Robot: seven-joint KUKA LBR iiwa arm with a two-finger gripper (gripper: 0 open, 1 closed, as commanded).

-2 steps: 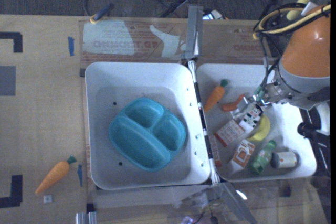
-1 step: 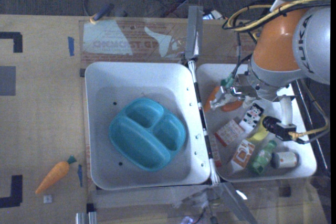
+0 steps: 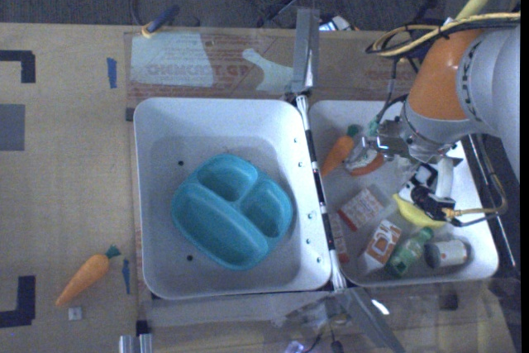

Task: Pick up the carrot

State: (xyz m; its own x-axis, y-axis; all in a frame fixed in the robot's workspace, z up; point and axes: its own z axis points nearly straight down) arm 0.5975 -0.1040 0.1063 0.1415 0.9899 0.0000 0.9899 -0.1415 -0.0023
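Note:
An orange carrot (image 3: 337, 154) with a green top lies tilted in the right bin (image 3: 483, 260), close to its left wall. My gripper (image 3: 370, 148) hangs just to the right of it, over a reddish-orange object (image 3: 364, 167) that I cannot identify. The grey arm with its orange band (image 3: 438, 83) reaches in from the right. A second carrot (image 3: 84, 278) lies outside the bins on the bench at the lower left.
The right bin also holds a yellow banana (image 3: 416, 213), a red-and-white packet (image 3: 361, 208), an orange box (image 3: 382, 242), a green bottle (image 3: 410, 251) and a white can (image 3: 447, 252). A teal divided plate (image 3: 233, 211) sits in the left bin (image 3: 157, 128).

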